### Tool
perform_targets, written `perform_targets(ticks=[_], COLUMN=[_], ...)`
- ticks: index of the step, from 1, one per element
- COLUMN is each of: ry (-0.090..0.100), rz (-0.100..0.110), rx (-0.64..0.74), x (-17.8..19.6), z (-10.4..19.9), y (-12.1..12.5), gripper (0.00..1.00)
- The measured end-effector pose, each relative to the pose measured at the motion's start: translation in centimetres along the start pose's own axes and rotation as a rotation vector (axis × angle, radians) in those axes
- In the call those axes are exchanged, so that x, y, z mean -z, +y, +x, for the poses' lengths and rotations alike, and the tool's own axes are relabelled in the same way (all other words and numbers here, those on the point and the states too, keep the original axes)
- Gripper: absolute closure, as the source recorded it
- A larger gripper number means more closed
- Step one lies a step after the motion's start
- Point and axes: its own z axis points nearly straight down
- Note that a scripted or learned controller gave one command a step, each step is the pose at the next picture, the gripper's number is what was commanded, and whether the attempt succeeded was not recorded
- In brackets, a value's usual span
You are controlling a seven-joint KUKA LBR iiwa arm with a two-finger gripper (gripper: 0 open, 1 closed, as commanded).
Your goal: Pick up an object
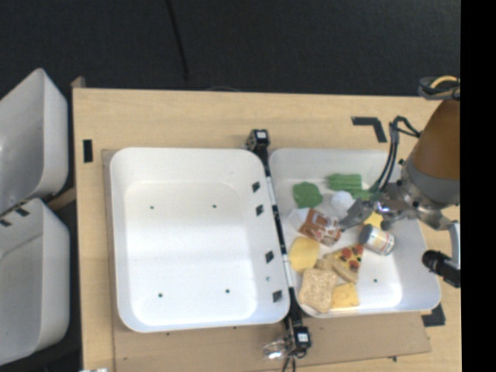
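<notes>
The right bin (403,289) holds a pile of toy food. At its back lie a dark green piece (308,194) and a long light green piece (345,182), with a small white ball (341,201) between them. Lower down are a brown and red packet (317,225), a yellow round piece (304,252), a pizza slice (350,260), a tan cracker (316,287) and a yellow wedge (346,296). A small can (379,242) lies on its side. My gripper (359,211) is low inside this bin, just right of the packet and above the can.
The left bin (124,208) stands beside the right one, its rim touching at the middle. Black clips (257,139) sit at the seam. The arm's orange band (438,149) hangs over the right bin's far right side. White chairs (27,138) stand left of the bench.
</notes>
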Motion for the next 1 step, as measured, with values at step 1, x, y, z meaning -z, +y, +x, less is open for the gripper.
perform_targets(ticks=[1], ry=[-0.004], rz=[-0.021], rx=[-0.002], x=[-8.33], z=[1.95], y=[7.34], gripper=[0.00])
